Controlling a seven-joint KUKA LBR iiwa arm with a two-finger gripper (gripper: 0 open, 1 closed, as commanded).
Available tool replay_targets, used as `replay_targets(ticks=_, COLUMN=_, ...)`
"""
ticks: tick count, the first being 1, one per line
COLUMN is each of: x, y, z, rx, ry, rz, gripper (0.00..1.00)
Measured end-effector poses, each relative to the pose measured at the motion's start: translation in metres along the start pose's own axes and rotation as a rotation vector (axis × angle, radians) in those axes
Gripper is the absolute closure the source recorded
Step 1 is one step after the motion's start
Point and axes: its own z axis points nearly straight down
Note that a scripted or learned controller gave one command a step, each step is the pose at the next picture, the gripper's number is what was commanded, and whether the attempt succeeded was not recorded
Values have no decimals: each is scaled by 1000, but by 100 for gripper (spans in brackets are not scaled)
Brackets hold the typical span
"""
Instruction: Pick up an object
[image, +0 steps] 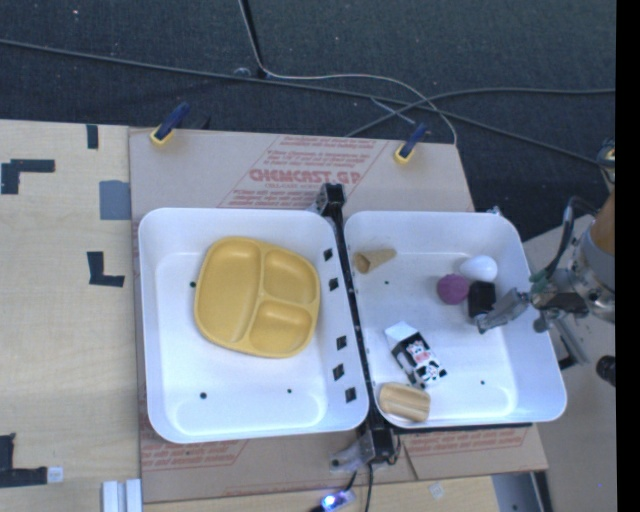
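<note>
Purple ball (452, 289) | round, matte, right bin (500, 400) | hand (487, 312) beside it, grip unclear

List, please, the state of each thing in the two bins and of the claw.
Yellow plate: lying flat, left bin.
Purple ball: resting, right bin, beside the claw.
White ball: resting, free.
Toy cow: lying on its side.
Bread piece: lying near the front wall.
Claw: low in the right bin.
</note>
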Motion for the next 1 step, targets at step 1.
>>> replay_targets(ticks=1, x=0, y=3, z=-6, rx=-11, ry=-3, rz=-4, gripper=0)
